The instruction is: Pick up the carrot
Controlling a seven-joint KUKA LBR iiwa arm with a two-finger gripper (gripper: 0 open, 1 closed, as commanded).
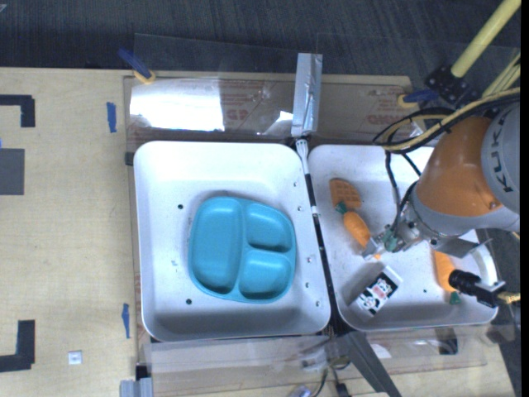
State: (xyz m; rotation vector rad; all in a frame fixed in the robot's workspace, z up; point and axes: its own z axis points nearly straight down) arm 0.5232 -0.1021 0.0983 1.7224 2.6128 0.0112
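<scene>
Gripper (387, 242) just beside carrot (356, 227), right bin (417, 314), blue tray (241, 247) left

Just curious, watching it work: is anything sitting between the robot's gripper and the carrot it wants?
Nothing visible. The gripper hangs right beside the carrot in the right bin; the small black-and-white box lies nearer the camera, off to the side.

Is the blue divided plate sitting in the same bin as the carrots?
No. The blue plate lies in the left bin, while the carrot lies in the right bin.
</scene>
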